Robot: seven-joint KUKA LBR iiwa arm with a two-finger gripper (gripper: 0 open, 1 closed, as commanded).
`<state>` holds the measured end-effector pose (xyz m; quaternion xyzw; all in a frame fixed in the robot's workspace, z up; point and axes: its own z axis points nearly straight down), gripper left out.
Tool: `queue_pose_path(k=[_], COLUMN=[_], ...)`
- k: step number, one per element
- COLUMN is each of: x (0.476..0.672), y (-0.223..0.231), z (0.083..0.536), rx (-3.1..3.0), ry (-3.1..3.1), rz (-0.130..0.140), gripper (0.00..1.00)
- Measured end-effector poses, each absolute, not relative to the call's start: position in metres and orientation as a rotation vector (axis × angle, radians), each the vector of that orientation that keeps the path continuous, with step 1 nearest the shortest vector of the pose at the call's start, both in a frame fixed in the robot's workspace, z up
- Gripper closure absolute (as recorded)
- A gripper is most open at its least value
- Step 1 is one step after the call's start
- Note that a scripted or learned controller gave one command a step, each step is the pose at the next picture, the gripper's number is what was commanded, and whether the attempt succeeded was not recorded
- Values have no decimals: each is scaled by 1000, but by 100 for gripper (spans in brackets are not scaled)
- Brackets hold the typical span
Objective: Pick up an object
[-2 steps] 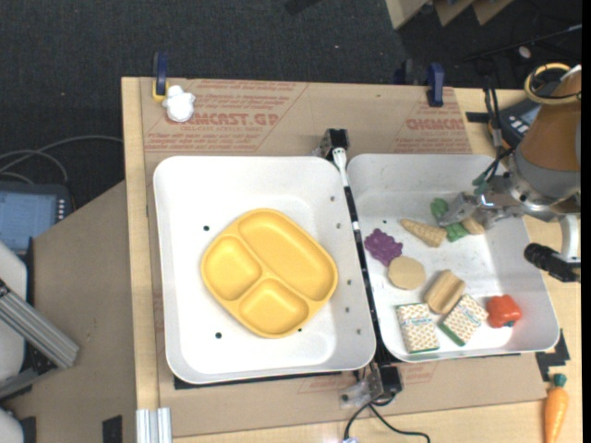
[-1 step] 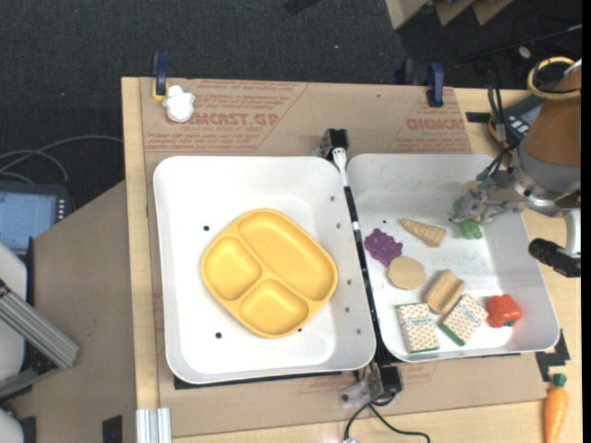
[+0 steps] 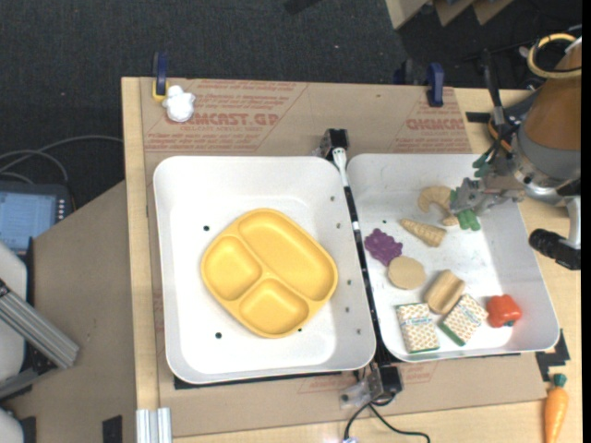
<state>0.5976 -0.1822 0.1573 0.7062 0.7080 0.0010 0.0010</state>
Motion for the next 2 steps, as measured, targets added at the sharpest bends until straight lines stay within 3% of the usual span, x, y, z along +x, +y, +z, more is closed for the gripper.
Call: queue_pose_path(k=[1, 2], x=[635, 641], y=[-115, -62], z=[84, 191], rx=[2216, 2210], ry=[2225, 2223], rz=[2, 11], gripper=[100, 100])
